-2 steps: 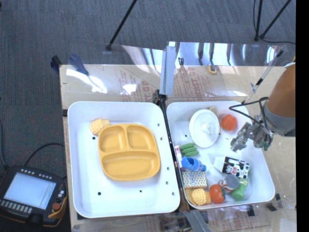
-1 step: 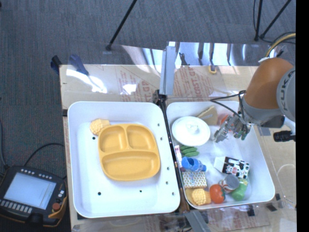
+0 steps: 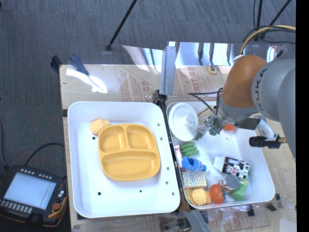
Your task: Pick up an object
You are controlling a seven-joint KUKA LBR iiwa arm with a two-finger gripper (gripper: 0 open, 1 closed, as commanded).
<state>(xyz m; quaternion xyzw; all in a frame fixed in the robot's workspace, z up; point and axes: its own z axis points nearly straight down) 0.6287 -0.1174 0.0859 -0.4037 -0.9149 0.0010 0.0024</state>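
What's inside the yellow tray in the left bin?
The yellow tray shows three bare compartments with nothing in them. A small yellow textured piece lies outside, at its upper-left corner. The bin floor beneath the tray is covered.

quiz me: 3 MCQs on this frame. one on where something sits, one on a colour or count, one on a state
1. Where is the yellow divided plate?
A. In the left bin
B. In the right bin
C. On the floor

2. What colour is the bowl at the far end of the right bin?
A. Blue
B. White
C. Red

3. How does the bowl sit?
A. Flat, mouth up
B. Upside down
C. Tilted, propped against the bin wall

Answers:
1. A, the plate lies in the left bin beside a small yellow corn piece.
2. B, it is white like the bin.
3. C, its mouth faces sideways toward the gripper, with its rim leaning on the bin's edge.
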